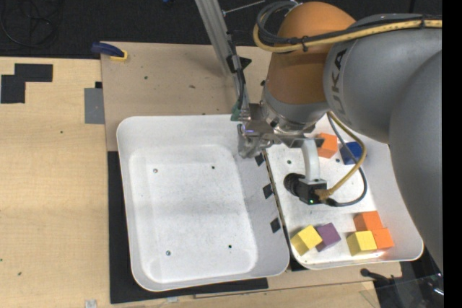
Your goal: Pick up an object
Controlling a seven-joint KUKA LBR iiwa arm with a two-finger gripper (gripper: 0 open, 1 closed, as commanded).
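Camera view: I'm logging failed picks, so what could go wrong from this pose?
1. The gripper hangs by the rims where the left bin meets the right bin. A straight descent may strike a rim rather than a block.
2. A yellow block and a purple block sit touching near the right bin's front edge, so a grasp there may shove both.
3. The orange block and blue block lie partly under the arm, so their positions are hard to judge.
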